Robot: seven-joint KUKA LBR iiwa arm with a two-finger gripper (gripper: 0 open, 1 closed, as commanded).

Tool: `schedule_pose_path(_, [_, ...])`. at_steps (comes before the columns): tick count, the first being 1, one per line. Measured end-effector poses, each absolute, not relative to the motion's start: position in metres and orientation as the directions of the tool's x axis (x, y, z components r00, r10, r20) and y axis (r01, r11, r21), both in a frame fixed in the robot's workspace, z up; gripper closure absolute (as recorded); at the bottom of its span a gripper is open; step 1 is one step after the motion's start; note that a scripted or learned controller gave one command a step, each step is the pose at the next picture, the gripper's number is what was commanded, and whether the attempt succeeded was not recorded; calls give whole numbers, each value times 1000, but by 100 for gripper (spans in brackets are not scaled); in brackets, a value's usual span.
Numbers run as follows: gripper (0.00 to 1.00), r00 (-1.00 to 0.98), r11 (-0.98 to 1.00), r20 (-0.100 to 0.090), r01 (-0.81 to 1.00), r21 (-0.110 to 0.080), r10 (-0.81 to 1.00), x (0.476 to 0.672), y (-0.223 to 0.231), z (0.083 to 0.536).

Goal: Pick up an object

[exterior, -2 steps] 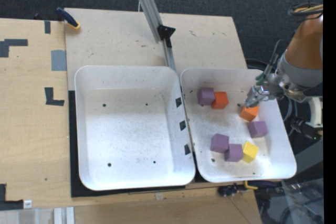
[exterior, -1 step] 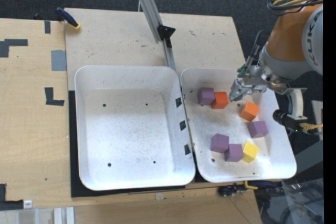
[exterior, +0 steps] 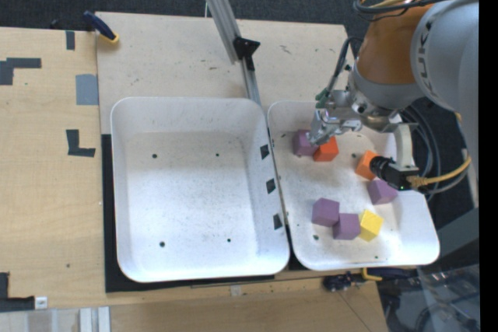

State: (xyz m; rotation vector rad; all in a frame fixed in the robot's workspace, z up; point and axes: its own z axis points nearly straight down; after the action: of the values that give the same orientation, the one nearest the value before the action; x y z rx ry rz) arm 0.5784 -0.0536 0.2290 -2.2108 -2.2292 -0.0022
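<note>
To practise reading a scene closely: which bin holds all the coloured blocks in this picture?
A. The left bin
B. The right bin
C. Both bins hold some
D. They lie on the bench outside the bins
B. The purple blocks, the orange blocks and the yellow block all lie in the right bin, where the gripper is reaching.
</note>
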Motion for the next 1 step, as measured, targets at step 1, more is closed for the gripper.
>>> schedule_pose_path(1, [100,-7,7,2,1000,-2,1000,582,3,225])
